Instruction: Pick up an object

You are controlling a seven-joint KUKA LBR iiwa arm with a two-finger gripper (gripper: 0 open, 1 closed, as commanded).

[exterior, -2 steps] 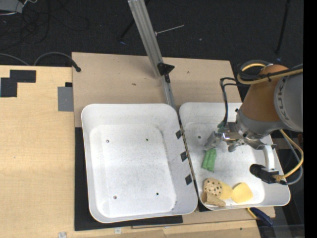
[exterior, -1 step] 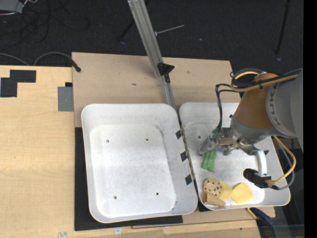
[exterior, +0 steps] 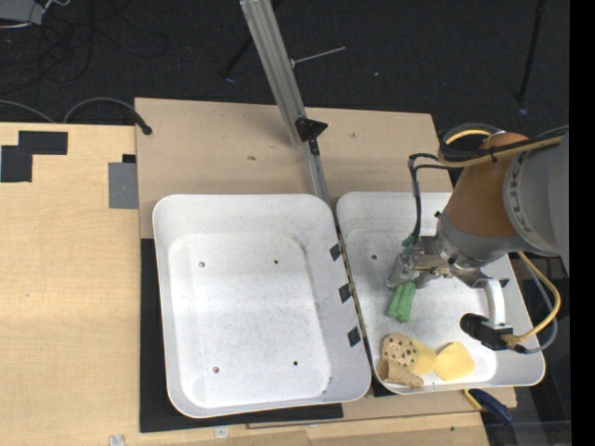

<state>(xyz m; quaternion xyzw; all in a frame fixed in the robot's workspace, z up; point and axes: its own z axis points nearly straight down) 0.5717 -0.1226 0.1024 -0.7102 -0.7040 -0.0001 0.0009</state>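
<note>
A small green block (exterior: 402, 303) lies tilted in the middle of the right bin (exterior: 367, 221). My gripper (exterior: 408, 273) hangs straight over the block's upper end and touches or nearly touches it. Whether the block is gripped is hidden from this angle. At the bin's front edge lie a tan speckled piece (exterior: 399, 351) and a yellow lump (exterior: 454, 362), with a smaller pale yellow piece (exterior: 423, 358) between them.
The left bin (exterior: 167, 249) stands beside the right one, joined by a divider with black clips (exterior: 345, 292). A slanted metal rail (exterior: 279, 72) rises behind the bins. The grey and orange arm (exterior: 493, 203) covers the right bin's right side.
</note>
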